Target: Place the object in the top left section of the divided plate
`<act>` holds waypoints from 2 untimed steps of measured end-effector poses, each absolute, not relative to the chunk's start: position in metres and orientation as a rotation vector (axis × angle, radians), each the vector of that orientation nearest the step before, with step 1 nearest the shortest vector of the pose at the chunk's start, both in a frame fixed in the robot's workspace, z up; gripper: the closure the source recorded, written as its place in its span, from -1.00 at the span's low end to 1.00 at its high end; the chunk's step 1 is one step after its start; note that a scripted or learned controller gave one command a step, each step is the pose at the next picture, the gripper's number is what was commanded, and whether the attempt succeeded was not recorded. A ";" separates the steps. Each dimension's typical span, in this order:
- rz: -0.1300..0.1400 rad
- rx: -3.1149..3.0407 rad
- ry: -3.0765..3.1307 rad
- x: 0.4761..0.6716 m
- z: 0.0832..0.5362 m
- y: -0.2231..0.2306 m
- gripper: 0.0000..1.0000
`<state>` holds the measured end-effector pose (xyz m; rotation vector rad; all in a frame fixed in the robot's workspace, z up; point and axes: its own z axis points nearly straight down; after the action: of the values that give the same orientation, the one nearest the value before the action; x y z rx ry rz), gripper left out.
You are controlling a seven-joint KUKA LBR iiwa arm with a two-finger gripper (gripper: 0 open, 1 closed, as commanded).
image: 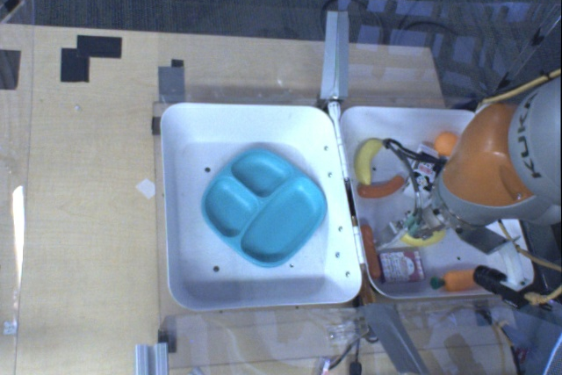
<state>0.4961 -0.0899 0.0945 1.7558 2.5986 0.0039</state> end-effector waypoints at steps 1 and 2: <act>0.009 1.753 2.596 0.498 0.105 -0.089 1.00; 0.015 1.749 2.592 0.501 0.116 -0.089 1.00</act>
<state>0.5006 -0.0888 0.1163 1.7488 2.5922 0.0146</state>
